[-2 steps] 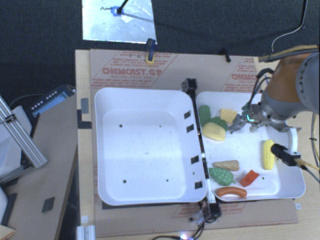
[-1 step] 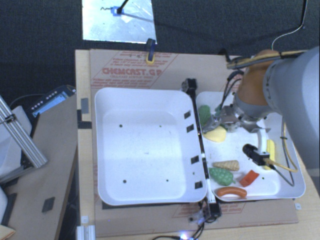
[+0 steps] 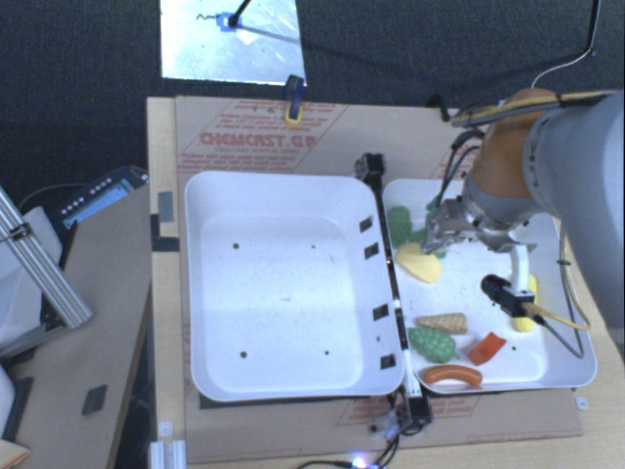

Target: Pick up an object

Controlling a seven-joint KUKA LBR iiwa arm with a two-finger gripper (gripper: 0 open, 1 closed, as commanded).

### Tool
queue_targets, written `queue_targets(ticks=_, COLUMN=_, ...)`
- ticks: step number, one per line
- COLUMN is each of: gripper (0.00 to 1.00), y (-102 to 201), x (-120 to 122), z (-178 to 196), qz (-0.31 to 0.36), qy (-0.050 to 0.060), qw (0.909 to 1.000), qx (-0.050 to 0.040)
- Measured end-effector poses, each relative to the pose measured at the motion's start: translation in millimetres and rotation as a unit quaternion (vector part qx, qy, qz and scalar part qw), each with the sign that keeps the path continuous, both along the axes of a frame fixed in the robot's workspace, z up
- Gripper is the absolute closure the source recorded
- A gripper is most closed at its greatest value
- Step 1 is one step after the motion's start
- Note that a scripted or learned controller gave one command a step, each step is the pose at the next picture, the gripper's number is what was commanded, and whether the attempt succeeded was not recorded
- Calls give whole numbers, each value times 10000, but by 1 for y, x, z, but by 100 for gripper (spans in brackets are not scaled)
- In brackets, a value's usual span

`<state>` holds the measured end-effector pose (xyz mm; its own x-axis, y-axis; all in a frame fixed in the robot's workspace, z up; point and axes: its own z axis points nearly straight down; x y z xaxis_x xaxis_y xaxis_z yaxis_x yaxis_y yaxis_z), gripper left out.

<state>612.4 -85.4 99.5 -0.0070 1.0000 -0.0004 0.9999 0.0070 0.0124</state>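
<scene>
- Hovering at the right white bin's [image 3: 562, 364] ten o'clock, the pincer [image 3: 437, 234] touches a pale yellow plastic wedge [image 3: 419, 263]; its opening cannot be told.
- Light, stiff, slippery-looking toy; grip across its narrow flanks.

The grey arm [image 3: 576, 174] was cut off by the right edge. The fingers of the tool [image 3: 437, 234] were too small and blurred to be read. The right white bin [image 3: 547, 364] and a green object [image 3: 400, 225] were partly hidden beneath the tool.
</scene>
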Motion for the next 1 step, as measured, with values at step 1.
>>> queue_targets(ticks=1, gripper=100, y=-19, x=-70, z=-17, qz=-47, qy=95, qw=9999, qx=5)
